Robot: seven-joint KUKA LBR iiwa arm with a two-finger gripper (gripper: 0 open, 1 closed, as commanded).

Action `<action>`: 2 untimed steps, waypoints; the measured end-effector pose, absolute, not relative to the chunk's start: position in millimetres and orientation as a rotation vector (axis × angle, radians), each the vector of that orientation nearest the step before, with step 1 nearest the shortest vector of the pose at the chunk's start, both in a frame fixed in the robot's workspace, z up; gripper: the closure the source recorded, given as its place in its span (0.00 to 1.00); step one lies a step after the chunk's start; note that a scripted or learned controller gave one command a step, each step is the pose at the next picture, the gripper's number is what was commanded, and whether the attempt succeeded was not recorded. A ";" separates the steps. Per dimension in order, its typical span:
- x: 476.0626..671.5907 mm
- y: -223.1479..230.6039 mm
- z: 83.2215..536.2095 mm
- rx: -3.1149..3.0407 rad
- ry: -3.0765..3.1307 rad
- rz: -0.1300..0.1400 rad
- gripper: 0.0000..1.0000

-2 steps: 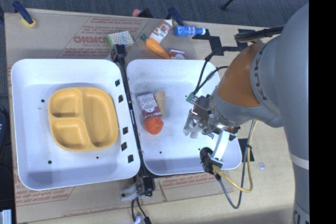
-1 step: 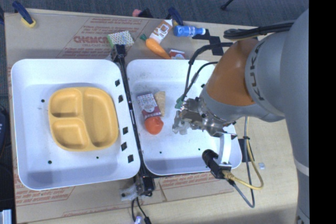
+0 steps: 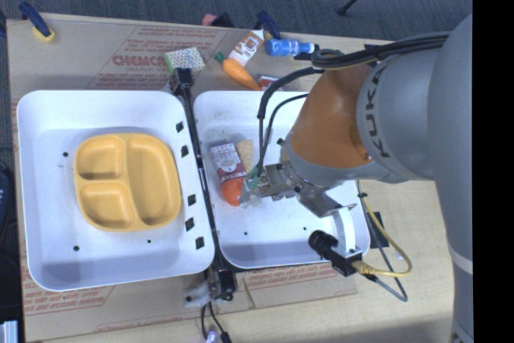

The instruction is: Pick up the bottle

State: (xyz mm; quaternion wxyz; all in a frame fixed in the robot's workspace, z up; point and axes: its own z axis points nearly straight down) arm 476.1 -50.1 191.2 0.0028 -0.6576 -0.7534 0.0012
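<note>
White plastic forms both bins on the bench, and the camera view looks down on them at a slant.

Task status: not complete. My gripper (image 3: 255, 187) is low inside the right bin (image 3: 265, 249), at the left of its floor. It sits just beside an orange ball (image 3: 231, 192) and a red packet (image 3: 227, 159), with a pale beige item (image 3: 244, 149) near the packet. Whether my gripper is wide, narrow or holding anything cannot be told from this angle; my own wrist covers most of it. Nothing is seen clamped in it.

Task object: the only bottle-like items I can identify lie outside the bins, on the cardboard behind the right bin. A small white bottle with an orange label (image 3: 246, 48) rests there at a tilt, with a blue bottle (image 3: 286, 48) just beside it to the right and an orange carrot-shaped item (image 3: 240, 73) in front of it. I judge one of these to be the target. If a bottle lies under my arm inside the bin, it is hidden.

Remaining work, as I judge it: reach the bottle, close on it, lift it.

Containers:
- Left bin (image 3: 40, 173): holds one yellow divided plate (image 3: 127, 181), three compartments, nothing in them.
- Right bin: holds the ball, the packet and the beige item, grouped at its left side.
</note>
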 end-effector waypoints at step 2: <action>476.8 0.4 270.5 -1.619 -2.692 0.001 1.00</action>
